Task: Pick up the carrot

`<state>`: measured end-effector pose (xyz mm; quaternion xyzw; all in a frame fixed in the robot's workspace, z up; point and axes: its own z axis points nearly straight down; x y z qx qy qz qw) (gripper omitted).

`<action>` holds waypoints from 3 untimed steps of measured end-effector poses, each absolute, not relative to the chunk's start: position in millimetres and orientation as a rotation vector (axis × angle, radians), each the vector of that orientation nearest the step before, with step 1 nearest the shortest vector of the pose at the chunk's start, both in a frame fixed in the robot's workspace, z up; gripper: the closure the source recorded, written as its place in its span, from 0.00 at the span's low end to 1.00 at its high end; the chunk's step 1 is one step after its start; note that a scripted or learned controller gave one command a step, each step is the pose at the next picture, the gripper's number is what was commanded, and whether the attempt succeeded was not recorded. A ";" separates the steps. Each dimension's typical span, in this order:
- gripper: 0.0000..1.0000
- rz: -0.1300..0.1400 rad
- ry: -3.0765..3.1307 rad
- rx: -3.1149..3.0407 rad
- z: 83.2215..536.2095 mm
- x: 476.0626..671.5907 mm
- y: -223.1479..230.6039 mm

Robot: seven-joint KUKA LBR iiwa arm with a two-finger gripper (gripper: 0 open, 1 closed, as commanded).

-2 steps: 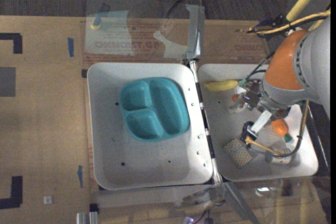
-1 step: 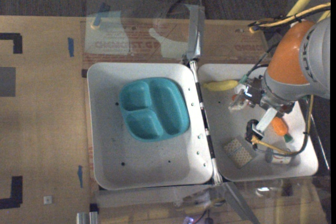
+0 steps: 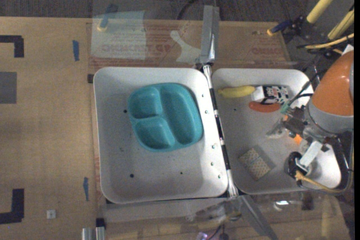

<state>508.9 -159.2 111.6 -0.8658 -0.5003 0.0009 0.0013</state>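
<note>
Since the carrot (image 3: pixel 264 106) lies crosswise, just up-left of my tool (image 3: pixel 288 124), it's close. Can't tell whether the tool's gripping anything, too blurry.

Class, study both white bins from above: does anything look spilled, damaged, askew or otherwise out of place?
Nothing looks spilled or broken. The teal divided plate sits slightly rotated in the left bin. In the right bin, the banana, a small printed carton and the carrot crowd the far edge, with a tan sponge-like pad lying apart.
</note>
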 end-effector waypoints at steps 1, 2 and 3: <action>0.00 -0.015 -1.619 -2.693 88.6 483.0 -200.1; 1.00 -0.010 -1.613 -2.703 97.9 481.6 -204.3; 1.00 0.002 -1.237 -2.888 175.1 480.0 -161.7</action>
